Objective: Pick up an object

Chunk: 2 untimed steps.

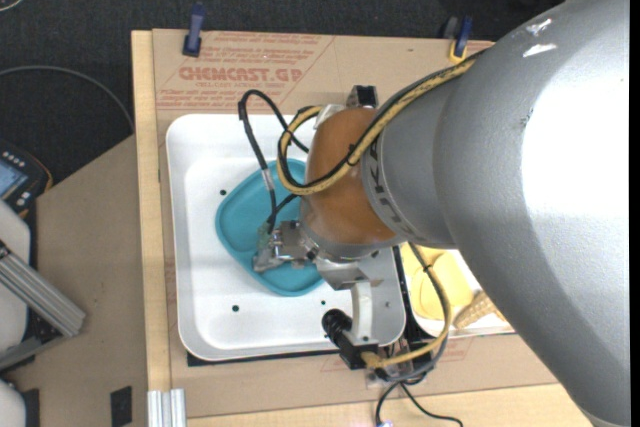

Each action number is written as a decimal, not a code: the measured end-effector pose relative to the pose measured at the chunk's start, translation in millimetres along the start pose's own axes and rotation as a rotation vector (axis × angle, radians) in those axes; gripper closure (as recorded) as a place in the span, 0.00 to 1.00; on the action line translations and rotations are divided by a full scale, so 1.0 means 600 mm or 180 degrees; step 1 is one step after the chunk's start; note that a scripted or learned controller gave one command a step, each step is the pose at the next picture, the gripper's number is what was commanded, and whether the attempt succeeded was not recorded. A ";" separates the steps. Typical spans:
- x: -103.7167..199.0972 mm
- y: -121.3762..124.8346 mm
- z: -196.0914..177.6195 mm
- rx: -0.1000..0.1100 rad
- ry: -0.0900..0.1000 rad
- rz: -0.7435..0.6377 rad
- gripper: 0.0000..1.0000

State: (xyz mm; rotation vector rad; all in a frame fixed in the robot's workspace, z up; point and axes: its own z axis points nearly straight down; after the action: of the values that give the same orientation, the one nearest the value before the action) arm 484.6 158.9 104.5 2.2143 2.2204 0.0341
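A teal dish [243,225] lies in the white bin [195,215], under the grey arm [520,185].

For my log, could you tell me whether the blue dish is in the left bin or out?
In: the dish lies on the left bin floor.

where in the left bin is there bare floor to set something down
Bare floor in the left bin runs along its left wall and across the near strip below the teal dish. The far left corner above the dish also looks free. The middle and right side are crowded: the dish sits there, with the gripper and arm over it.
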 end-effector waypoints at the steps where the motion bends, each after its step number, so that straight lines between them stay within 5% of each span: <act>1: -0.005 -0.001 -0.013 0.0006 -0.0023 0.0014 1.00; 2: -0.142 0.080 -0.292 -0.0006 -0.0038 0.0035 1.00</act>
State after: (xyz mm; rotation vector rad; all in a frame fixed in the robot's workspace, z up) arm 529.2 72.1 279.4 2.2197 2.2013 0.0228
